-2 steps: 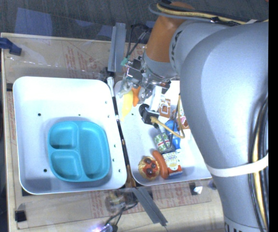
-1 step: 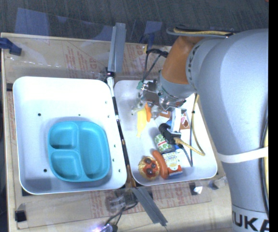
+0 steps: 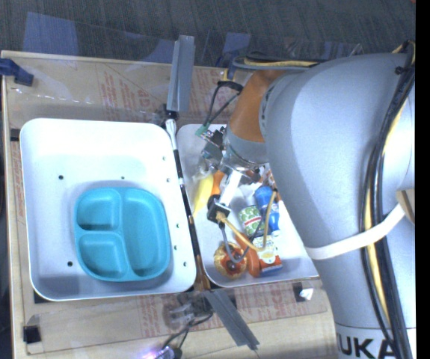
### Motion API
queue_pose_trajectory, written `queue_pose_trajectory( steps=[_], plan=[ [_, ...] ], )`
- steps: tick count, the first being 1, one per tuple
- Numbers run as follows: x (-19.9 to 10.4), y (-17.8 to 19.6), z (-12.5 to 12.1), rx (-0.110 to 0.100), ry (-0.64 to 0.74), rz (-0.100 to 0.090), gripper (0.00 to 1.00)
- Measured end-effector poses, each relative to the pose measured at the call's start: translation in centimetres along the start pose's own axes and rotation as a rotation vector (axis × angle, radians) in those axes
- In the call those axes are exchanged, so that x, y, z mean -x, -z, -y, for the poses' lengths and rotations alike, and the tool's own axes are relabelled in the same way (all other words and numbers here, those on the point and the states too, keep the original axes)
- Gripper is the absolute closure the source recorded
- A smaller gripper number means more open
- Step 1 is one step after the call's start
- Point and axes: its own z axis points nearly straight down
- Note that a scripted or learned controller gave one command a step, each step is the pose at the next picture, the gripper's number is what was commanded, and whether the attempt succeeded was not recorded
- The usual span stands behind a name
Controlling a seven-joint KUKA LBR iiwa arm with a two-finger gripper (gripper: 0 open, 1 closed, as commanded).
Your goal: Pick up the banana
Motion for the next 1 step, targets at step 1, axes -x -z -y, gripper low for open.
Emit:
queue_pose_trajectory(
  steps=[1],
  plan=[
    [-4.66,10.07,1.14,-0.001,-0.264,-0.003,1.00]
  ],
)
